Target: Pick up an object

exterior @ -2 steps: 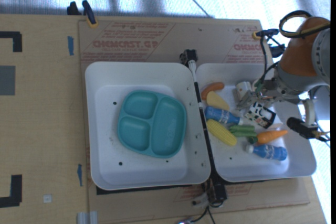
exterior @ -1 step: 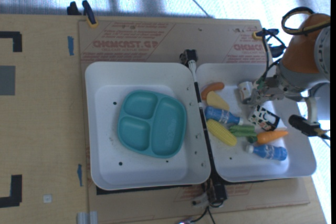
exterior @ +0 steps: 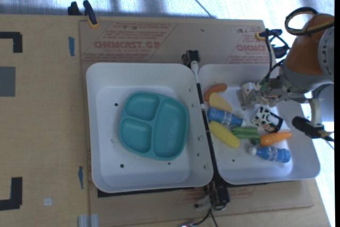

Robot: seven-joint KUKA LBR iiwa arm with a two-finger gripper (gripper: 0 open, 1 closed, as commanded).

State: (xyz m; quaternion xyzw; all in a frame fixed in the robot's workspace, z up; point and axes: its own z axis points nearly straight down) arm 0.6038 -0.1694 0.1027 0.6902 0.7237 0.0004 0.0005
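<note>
Camera view: the arm comes in from the right, and the gripper hangs low over the right bin. Can't tell how the jaws stand, too small & blurry. The toys lie just beside it: orange sausage, yellow corn, blue bottle, carrot, 2nd bottle. Left bin has a teal plate. Toys lie packed close, so gripper may bump one, or grab 2 & drop both.

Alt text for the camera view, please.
The arm's gripper hangs over the right bin, above a pile of toy food: corn, two carrots, two blue bottles. The left bin holds a teal divided plate.
</note>
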